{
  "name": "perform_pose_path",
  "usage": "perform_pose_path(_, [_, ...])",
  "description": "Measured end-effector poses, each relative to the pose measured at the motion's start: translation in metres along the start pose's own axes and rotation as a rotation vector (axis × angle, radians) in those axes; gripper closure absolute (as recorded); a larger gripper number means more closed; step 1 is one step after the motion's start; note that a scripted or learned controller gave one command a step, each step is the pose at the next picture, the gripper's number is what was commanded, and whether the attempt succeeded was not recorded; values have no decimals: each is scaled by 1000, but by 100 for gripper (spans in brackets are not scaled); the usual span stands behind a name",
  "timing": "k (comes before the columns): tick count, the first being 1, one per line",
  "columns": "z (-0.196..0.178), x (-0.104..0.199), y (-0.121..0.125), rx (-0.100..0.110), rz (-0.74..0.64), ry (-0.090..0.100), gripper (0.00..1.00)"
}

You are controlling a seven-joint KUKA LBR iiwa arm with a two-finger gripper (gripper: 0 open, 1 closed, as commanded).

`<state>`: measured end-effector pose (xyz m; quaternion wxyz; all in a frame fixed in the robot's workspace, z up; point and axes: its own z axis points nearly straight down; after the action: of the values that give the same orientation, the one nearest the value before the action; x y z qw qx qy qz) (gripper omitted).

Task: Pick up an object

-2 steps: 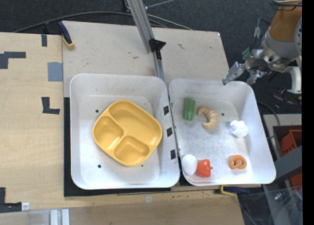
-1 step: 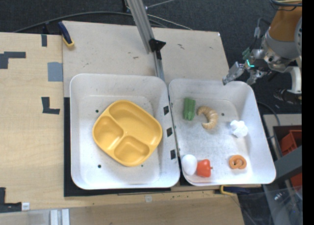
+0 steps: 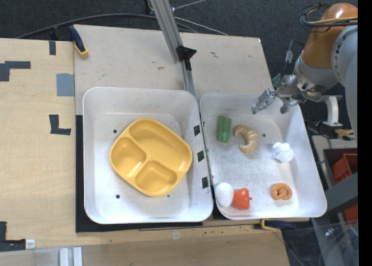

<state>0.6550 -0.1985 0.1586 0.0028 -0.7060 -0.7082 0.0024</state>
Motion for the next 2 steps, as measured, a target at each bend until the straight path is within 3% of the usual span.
perform_pose_path(1, [63,7,2,1,0,0,0])
perform_pose_path(2, [71,8,2,-4,0,-2,0])
